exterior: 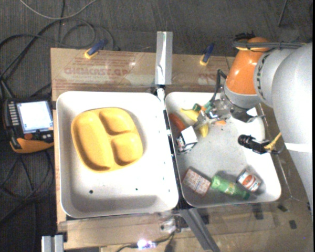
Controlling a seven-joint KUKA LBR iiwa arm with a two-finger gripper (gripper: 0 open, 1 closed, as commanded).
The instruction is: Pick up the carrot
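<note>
Carrot [177,123] lies in the right bin [273,193], hard against its left wall in the far half, an orange-red piece whose long axis runs from far-left to near-right. Nearest the camera in that bin sit a small brown packet [195,181], a green bottle [228,187] lying flat and a red-labelled can [250,181]. Farther back a white box [188,136] rests just near-right of the carrot, almost touching it. Beyond that the gripper [214,112] hangs over a banana [194,114]; whether its fingers are apart or together cannot be told. The carrot lies to the gripper's left and slightly nearer, so the coming reach appears to be a short leftward shift
</note>
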